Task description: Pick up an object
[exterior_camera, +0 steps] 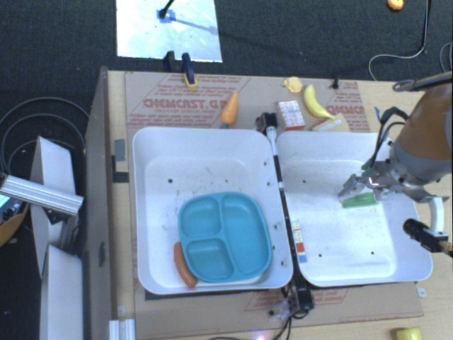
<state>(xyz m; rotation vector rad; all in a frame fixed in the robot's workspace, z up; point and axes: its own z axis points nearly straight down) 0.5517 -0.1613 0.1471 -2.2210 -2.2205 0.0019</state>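
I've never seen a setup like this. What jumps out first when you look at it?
The blue tray in the left bin catches the eye first, with an orange sausage lying beside it at its lower left. In the right bin, the arm's claw is down at a green object. Behind the bins, a banana and a carrot lie on the cardboard.

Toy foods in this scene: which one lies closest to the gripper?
The green piece in the right bin, right at the gripper; the banana, carrot and sausage lie farther off.

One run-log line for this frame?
arm: over right bin | gripper: at green object | grasp: unconfirmed | left bin: blue tray, sausage
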